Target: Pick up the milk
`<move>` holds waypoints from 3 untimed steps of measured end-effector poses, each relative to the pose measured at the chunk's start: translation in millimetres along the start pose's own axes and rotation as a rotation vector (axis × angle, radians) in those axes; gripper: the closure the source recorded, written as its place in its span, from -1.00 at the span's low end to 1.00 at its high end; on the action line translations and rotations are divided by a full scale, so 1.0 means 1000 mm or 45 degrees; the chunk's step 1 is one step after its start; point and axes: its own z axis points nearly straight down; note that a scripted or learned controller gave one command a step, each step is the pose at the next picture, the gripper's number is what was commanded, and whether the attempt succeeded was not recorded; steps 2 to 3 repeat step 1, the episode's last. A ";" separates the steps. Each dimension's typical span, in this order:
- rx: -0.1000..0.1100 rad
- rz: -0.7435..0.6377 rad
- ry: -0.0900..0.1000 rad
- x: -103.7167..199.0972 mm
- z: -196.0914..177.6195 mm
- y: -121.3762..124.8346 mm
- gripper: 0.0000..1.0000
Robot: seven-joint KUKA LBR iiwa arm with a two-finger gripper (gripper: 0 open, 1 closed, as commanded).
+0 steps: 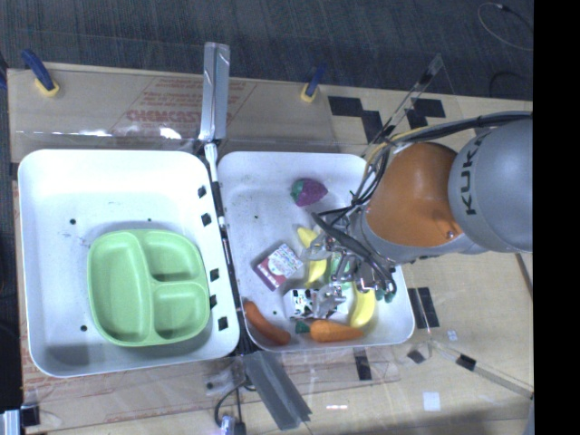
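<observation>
Grey metal, the claw [337,284] hangs low in the right bin [237,234], amid clutter; I cannot tell its state. What looks like the milk [280,264] lies just left of it. A banana [363,307] sits right, a carrot [336,332] below, a green tray [149,285] far left.

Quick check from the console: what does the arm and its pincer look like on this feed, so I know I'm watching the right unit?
The arm is a rounded grey body with dark KUKA lettering on its side and a broad orange band above the wrist. Thin black cables loop from the band down to the pincer, a small metallic and dark assembly sitting over the right bin.
</observation>
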 end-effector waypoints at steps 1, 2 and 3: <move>-0.012 0.487 0.029 -0.011 -0.037 -0.023 -1.00; -0.012 0.487 0.029 -0.011 -0.037 -0.023 -1.00; -0.012 0.487 0.029 -0.011 -0.037 -0.023 -1.00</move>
